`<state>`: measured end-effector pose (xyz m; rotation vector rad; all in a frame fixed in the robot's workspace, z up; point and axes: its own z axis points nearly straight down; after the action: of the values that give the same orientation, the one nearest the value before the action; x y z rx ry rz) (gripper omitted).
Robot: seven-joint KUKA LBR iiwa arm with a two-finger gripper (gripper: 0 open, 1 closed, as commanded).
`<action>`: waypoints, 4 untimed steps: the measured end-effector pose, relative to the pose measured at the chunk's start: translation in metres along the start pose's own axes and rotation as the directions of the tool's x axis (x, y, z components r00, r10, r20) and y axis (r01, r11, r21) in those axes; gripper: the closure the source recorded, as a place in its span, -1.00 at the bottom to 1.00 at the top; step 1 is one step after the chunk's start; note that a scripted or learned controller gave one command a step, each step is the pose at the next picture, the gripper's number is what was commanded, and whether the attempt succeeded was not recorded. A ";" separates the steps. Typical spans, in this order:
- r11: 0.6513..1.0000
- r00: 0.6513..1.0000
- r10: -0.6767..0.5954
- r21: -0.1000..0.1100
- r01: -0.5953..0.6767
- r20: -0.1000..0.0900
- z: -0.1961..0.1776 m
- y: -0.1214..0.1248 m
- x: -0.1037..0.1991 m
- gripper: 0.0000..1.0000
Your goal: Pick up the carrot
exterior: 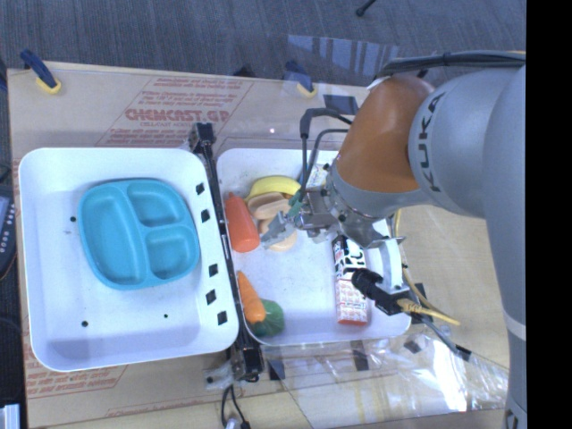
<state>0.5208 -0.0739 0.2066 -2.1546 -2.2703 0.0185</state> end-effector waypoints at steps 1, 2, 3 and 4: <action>0.990 0.990 -0.138 -0.007 0.138 0.000 0.016 -0.013 0.046 -1.00; 0.988 0.989 -0.151 -0.011 0.151 0.003 0.014 0.031 0.007 -1.00; 0.992 0.992 -0.126 -0.006 0.126 0.002 0.016 -0.021 0.038 -1.00; 0.988 0.988 -0.155 -0.010 0.155 0.003 0.015 0.008 -0.012 -1.00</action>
<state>0.5293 -0.0854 0.1918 -1.9766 -2.4375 0.0074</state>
